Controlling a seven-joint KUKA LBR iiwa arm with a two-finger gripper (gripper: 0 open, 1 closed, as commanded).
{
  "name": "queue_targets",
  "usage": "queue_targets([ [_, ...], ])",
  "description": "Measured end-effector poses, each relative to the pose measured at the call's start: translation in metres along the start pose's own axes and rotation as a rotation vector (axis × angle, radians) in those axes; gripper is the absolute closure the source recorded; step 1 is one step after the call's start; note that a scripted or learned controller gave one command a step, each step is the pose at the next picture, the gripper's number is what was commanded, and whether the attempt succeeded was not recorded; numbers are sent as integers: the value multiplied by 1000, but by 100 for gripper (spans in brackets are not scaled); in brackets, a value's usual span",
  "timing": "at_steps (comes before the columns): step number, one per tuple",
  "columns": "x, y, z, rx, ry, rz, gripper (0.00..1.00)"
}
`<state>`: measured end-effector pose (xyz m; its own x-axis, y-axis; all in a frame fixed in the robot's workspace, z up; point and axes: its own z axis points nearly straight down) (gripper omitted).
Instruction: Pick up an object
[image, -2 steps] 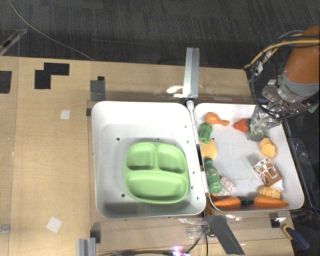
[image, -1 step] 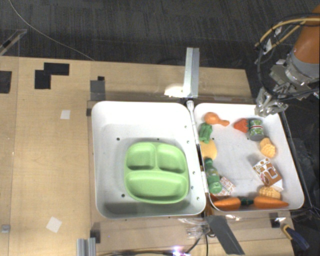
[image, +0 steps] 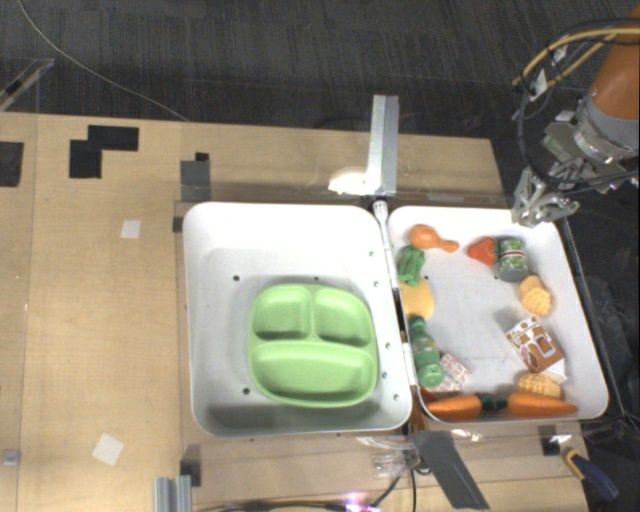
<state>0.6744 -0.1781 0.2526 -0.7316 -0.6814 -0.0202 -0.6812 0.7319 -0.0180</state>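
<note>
pick not yet begun: nothing lifted, all toys lie in the right white bin (image: 590, 350).

your claw (image: 540, 208) hovers over that bin's far right corner, clamped on nothing; whether its tips are apart you cannot tell. nearest candidates: the small green can (image: 513, 258) and the orange drumstick toy (image: 432, 238). the green divided plastic tray (image: 312, 344) sits in the left white bin (image: 210, 300).

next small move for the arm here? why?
Probably shift the gripper in over the right bin and down toward the green can. The gripper hangs at the bin's far right corner, above the rim, with nothing between its fingers, and the can is the nearest item, upright beside a red toy.
</note>
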Motion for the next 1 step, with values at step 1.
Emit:
queue_targets([
  [1,23,-15,91,-17,11,-314,100],
])
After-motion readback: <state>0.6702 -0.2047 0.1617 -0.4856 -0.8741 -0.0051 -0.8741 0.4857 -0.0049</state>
